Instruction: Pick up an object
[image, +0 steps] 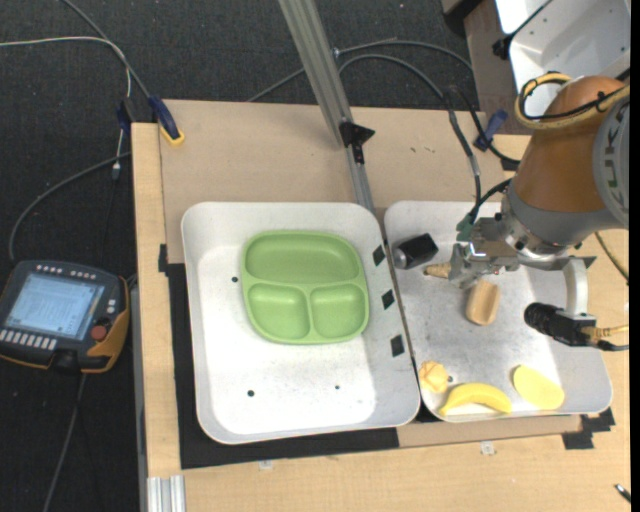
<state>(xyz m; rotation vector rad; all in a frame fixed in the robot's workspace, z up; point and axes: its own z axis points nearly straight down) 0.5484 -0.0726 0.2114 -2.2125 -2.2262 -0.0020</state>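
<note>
My gripper hangs low over the upper left part of the right bin, under the grey arm with its orange band. Just below it a tan cylindrical piece lies tilted on the bin floor, close to the gripper; I cannot tell whether they touch. A small tan bit pokes out to the gripper's left. A black block sits near the bin's top left corner. Along the front edge lie a banana, a yellow oval piece and a small pale yellow piece.
The left bin holds a green divided plate. A metal pole slants down to the gap between the bins. A black cable plug hangs over the right bin. A teach pendant lies off the bench, left.
</note>
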